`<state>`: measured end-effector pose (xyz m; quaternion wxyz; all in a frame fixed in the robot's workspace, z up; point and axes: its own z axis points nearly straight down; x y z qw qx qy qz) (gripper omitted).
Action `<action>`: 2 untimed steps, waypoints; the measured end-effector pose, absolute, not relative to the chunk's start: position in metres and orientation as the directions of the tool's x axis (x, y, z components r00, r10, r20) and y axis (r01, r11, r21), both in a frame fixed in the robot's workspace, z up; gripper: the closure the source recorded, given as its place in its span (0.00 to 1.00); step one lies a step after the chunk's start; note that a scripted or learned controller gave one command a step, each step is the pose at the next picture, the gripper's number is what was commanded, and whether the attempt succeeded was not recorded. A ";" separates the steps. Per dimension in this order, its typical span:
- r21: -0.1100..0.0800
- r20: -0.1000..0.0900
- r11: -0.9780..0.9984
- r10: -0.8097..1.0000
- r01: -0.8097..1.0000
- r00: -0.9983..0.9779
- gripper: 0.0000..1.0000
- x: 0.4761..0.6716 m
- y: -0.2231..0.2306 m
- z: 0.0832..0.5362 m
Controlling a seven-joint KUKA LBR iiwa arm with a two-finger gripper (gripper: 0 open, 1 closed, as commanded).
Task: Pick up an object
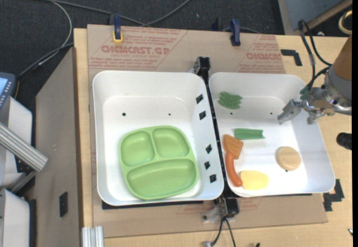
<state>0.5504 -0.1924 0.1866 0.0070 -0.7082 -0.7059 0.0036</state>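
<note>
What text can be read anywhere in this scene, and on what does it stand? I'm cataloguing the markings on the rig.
"CHEMCAST GP", red print, partly faint, on the brown cardboard sheet under the bins, upper left.
"CHEMCAST", the same red print again on that sheet at upper right; its end is too blurred to read.
The small black square markers on the left white bin's right wall bear no legible text.
</note>
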 end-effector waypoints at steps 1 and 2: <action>-0.001 0.001 0.001 1.000 1.000 -0.001 0.00 0.554 -0.192 0.194; -0.006 0.003 0.000 1.000 1.000 0.000 0.00 0.553 -0.193 0.131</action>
